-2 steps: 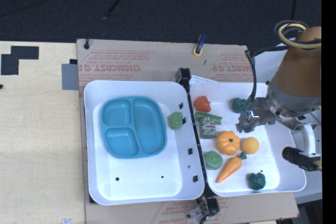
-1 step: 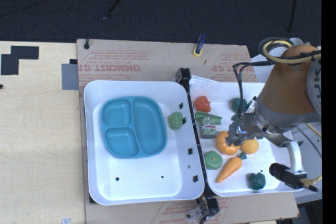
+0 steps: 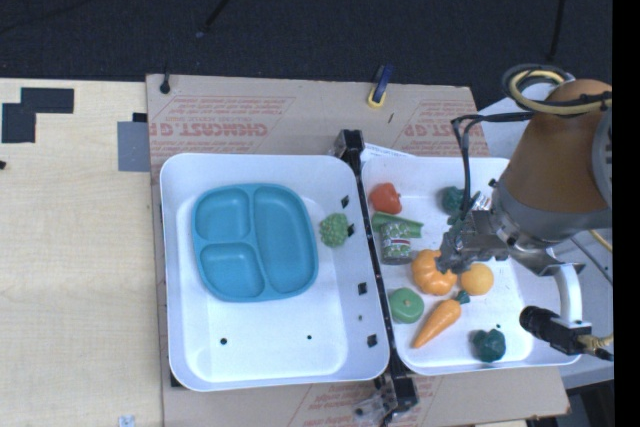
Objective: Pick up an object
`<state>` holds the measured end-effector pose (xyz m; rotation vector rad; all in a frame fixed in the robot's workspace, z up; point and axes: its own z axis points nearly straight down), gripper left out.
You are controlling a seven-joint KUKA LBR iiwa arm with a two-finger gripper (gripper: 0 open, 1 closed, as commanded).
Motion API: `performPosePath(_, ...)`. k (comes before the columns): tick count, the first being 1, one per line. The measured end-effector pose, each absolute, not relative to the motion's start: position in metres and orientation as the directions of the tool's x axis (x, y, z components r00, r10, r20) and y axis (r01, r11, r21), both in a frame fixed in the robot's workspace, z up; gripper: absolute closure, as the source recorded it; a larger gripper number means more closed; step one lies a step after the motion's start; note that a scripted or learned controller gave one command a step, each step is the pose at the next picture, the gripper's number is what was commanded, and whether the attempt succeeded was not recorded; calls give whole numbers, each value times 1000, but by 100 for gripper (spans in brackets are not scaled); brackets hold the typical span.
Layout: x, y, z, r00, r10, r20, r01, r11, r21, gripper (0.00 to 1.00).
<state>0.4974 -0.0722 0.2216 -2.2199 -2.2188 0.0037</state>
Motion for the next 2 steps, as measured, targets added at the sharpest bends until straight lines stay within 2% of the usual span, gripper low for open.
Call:
performPosePath(1,494,-61,237,-3,1000,1,1000,3,-1,100)
performPosePath(2,495,-65,216,1,1000,1,1000,-1,-7,100)
